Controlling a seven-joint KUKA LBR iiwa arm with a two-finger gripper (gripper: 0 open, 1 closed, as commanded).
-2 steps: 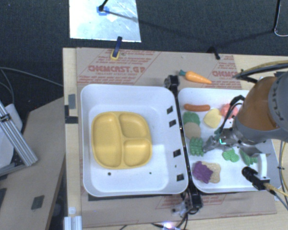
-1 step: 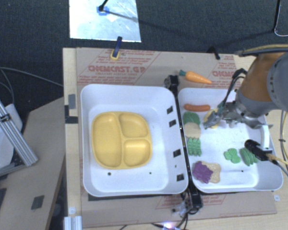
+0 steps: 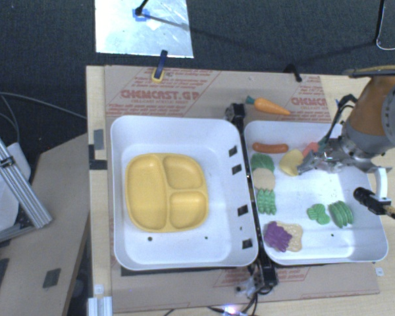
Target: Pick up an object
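My gripper (image 3: pixel 309 165) hangs low over the right bin (image 3: pixel 362 242), reaching in from the bin's far right corner, and from this slanted look I cannot tell how it is set. Just beside its tip, on the bin's floor, lies a pale yellow piece (image 3: pixel 290 162), with a small red bit (image 3: pixel 311 149) close behind it; I judge I am placed here because these two are my nearest candidates, though nothing sits visibly in my grasp. Farther along the same bin, toward its far left corner, rests a sausage (image 3: pixel 270 148), and below that, down the bin's left side, a green-and-cream piece (image 3: pixel 262 163), a ridged green piece (image 3: pixel 266 201) and a purple bunch of grapes (image 3: pixel 282 236) near the front. Two green pieces (image 3: pixel 318 213) (image 3: pixel 342 212) lie in the bin's right front part, under my wrist. A carrot (image 3: pixel 267 106) lies outside the bin, on the board past its far edge, so it is poorly placed for me. Left of this bin stands the other bin (image 3: pixel 125 242), holding a yellow divided plate (image 3: pixel 166 192).
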